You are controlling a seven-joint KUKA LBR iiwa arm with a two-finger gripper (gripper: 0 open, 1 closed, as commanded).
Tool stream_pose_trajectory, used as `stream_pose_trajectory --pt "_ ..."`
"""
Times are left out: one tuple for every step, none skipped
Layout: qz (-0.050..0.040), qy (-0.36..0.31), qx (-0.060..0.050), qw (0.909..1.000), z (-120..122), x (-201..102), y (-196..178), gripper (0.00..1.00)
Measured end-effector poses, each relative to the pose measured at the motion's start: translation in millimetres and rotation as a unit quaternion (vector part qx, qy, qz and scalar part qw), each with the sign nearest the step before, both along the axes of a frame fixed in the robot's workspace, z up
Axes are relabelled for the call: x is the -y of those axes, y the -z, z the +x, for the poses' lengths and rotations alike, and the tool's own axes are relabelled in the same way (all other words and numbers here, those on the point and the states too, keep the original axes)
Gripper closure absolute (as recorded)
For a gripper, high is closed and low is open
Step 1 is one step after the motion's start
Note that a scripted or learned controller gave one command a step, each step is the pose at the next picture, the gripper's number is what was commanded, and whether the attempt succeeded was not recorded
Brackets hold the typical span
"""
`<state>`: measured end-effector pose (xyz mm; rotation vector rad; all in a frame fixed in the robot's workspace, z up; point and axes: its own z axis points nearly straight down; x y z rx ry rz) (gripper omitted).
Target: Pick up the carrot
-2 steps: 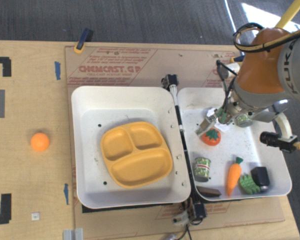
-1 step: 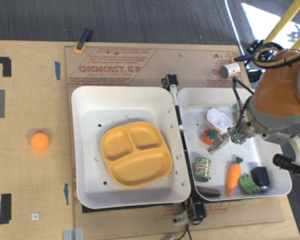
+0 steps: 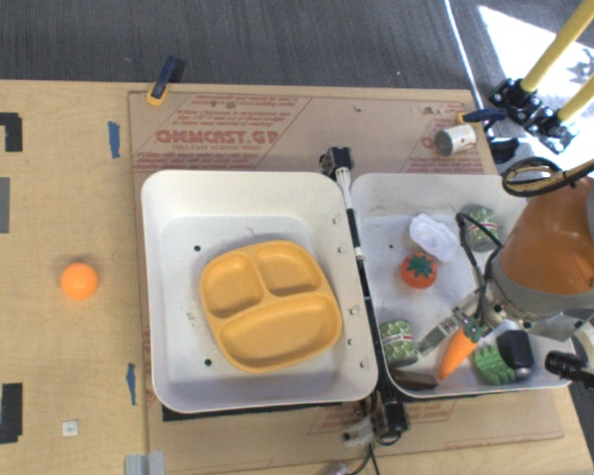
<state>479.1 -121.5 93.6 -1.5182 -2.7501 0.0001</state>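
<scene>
The carrot (image 3: 456, 354) is a small orange cone with a green top. It lies near the front edge of the right bin (image 3: 376, 216), its tip pointing to the front left. My gripper (image 3: 459, 331) hangs right over the carrot's thick end and stands open. One silver finger (image 3: 436, 337) reaches out to the carrot's left, clear of it. The arm's orange band (image 3: 554, 240) covers the bin's right side and hides the other finger.
The right bin also holds a red tomato-like toy (image 3: 419, 270), a white crumpled item (image 3: 434, 234), two green patterned cans (image 3: 397, 341) (image 3: 480, 221), and a green leafy toy (image 3: 493, 363) beside the carrot. A yellow divided plate (image 3: 270, 305) lies in the left bin. An orange ball (image 3: 79, 280) rests on the bench.
</scene>
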Motion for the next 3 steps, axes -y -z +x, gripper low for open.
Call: stream_pose_trajectory --pt "-0.0003 0.000 0.002 1.0000 1.3 -0.2 -10.1 1.00" --pt "-0.0001 0.071 0.002 0.9974 1.2 -45.2 -128.3 1.00" --pt "-0.0001 0.072 0.001 0.9974 1.0 -45.0 -128.0 0.00"
